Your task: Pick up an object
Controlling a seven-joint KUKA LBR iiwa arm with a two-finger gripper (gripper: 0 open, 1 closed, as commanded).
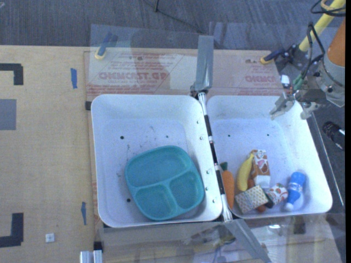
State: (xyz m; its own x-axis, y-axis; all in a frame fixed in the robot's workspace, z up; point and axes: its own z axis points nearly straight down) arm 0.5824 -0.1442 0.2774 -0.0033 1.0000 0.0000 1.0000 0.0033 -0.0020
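Down at the near edge, the right bin [315,147] keeps its clutter in the front corner: an orange carrot [228,187] lying along the wall that divides the bins, a yellow banana [244,172] just beside it, and a brown packet [260,166] leaning against the banana. A patterned little box [251,198] sits in front of these, touching a small round printed thing [278,193]. A blue and white bottle [295,189] lies nearest the right wall.

Next door, the left bin [109,119] holds a teal divided plate [164,182], flat on the floor toward the near side.

Up at the far right corner of the right bin hangs the gripper [290,104], well apart from the heap of objects. Its fingers [278,107] look spread, with nothing between them. Cables and a yellow hose trail behind it.

Both bins stand on a light wooden worktop [44,163] with blue tape marks.
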